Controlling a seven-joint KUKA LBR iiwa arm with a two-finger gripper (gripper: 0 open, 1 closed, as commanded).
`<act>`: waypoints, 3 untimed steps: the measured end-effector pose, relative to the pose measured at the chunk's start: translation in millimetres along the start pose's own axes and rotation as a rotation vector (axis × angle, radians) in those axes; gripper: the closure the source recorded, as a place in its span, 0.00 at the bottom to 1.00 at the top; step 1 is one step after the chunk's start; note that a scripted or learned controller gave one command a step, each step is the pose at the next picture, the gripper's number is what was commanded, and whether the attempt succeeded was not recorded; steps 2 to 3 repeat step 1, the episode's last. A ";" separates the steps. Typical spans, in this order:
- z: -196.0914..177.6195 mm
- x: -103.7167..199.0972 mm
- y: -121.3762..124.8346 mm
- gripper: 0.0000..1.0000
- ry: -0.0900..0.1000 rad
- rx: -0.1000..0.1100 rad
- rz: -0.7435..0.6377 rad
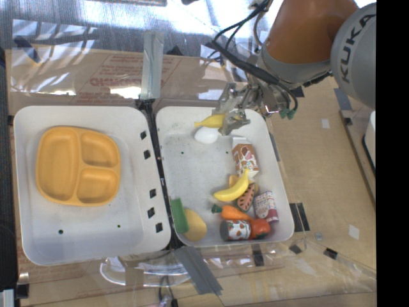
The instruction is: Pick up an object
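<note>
My gripper hangs over the far end of the right bin. A small yellow piece sticks out to the left right at its tip, and I cannot tell if it is gripped. Just below that lies a white egg-shaped object. Nearer in the same bin are a brown and white carton, a banana, a carrot, a can lying on its side, a yellow lemon-like fruit and a green piece.
The left bin holds a yellow divided plate. The arm's grey and orange body looms over the far right. The bins sit close together, with cardboard bench around them.
</note>
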State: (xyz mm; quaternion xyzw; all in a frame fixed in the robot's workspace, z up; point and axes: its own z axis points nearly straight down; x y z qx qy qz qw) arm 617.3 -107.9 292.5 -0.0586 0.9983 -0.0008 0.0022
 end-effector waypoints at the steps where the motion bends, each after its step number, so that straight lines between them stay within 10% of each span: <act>1: 99.4 -45.1 58.2 1.00 0.010 -0.004 -0.032; 3: 99.4 -45.1 58.2 1.00 0.010 -0.004 -0.032</act>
